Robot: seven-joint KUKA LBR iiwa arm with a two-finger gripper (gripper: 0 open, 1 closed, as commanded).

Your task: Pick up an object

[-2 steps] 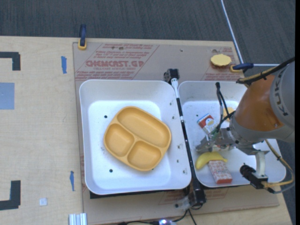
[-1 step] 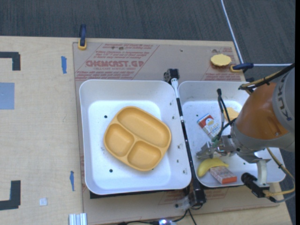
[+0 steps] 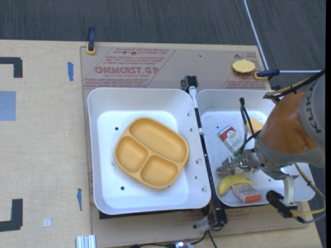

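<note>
A yellow divided plate lies in the left bin. In the right bin, a small carton and a reddish box flank the hand, whose opening cannot be told. The banana, yellow and curved, lies just below the hand, beside the box.

A pale plywood surface bearing black and blue tape marks lies in even light below dark grey ribbed carpet, with a printed brown cardboard sheet clamped at its upper edge beside the plywood.
</note>
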